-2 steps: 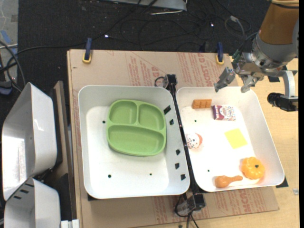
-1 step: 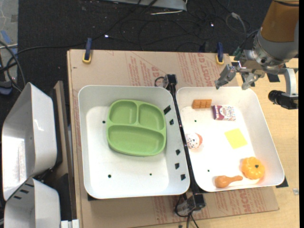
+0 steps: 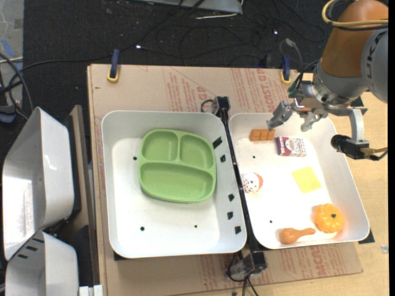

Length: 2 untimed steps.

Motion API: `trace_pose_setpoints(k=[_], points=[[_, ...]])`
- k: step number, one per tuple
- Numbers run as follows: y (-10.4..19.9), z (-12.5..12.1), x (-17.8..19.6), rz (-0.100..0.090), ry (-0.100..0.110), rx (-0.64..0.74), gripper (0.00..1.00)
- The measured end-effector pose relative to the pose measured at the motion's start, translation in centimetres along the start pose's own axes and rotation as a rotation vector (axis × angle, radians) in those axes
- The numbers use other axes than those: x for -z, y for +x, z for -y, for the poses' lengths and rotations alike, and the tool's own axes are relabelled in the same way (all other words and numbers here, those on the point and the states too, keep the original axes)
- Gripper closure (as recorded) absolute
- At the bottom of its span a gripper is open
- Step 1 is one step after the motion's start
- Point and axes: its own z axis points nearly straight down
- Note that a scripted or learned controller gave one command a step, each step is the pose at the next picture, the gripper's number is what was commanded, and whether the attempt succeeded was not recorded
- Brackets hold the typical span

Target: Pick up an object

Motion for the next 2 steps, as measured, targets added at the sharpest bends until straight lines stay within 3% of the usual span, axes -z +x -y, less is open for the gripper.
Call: trace_pose_setpoints(k=[2], points=[[0.8, 0.5, -8.7, 0.0, -0.002, 0.0, 0.0]])
